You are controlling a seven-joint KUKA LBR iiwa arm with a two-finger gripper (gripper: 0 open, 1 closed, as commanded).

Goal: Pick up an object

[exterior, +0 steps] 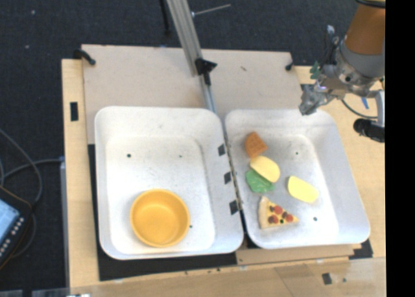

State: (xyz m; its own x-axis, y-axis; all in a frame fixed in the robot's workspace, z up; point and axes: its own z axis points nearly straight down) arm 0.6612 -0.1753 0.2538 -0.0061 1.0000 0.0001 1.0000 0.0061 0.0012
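- Two shallow white bins are seen from above on a wooden bench (74,159), side by side.
- The left bin (155,127) holds a yellow bowl (160,218) near its front edge.
- The right bin (327,133) holds five small toy food pieces, gathered in its left and middle part.
- An orange-brown piece (255,144) lies furthest back; just in front of it a pale yellow piece (266,168) rests against, and partly over, a green piece (258,182).
- A yellow oval piece (302,189) lies apart to the right, its long axis running roughly left to right with a slight slant.
- A toy pizza slice (276,214) lies nearest the front edge.
- The gripper (310,104) is placed at the back right corner of the right bin, over its rim, carried by the grey arm with its orange band (365,30).
- Whether the gripper is apart or together cannot be told at this size; nothing is seen between its tips.
- The relation that matters: every piece lies forward and to the left of the gripper as viewed. The orange-brown piece is judged the nearest, the pizza slice the furthest.
- The pick is judged not yet begun; a reach forward and down into the bin would be needed.
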